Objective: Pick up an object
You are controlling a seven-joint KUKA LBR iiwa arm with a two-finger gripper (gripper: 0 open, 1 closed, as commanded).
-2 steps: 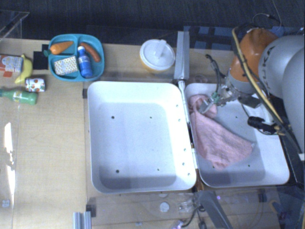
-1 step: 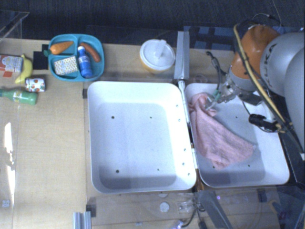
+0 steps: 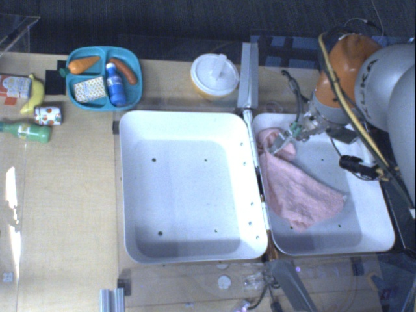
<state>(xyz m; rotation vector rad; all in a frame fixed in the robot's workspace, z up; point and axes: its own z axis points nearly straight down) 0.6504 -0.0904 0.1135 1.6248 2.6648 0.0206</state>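
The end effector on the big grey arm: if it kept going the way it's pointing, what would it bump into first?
Most likely the pink cloth. The end effector points down and to the picture's left, at the cloth's bunched upper corner in the right bin. From above I can't tell whether it already touches.

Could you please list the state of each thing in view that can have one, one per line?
pink cloth: crumpled, lying in the right bin, its upper corner lifted at the end effector.
left bin: upright on the bench.
blue divided tray: filled with toy food and a small bottle.
white lidded cup: lid on.
green bottle: lying on its side.
small can: tipped on its side.
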